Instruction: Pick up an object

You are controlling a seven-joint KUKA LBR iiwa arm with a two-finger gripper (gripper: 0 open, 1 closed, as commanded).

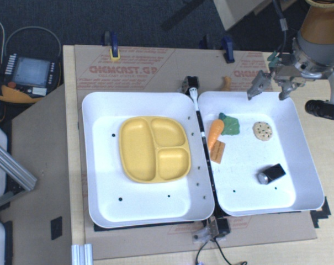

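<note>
Spread apart and gripping nothing, the end effector (pixel 270 89) hangs over the far edge of the right bin (pixel 299 164), one finger (pixel 255 86) toward the bin's far left corner and the other just right of it, with the grey arm (pixel 316 43) rising to the desk's far right corner. Nearest below it in that bin lies a round cookie (pixel 262 131), well apart from the fingers. Left of the cookie sits a green piece (pixel 229 125), touching the top of an orange carrot (pixel 215 133) that slants along the bin's left edge; a small brown block (pixel 217 151) lies just under the carrot's tip. Toward the bin's near right part rests a black block (pixel 275 172) with a grey cylinder (pixel 263 177) at its left end. The left bin (pixel 100 164) holds a yellow divided plate (pixel 154 148) in its middle, with three compartments. Both bins sit side by side on a cardboard sheet (pixel 155 68) that covers the desk (pixel 332 148), held at its far edge by two blue clamps (pixel 114 44). Off the desk's left edge lies a handheld screen unit (pixel 27 73).
</note>
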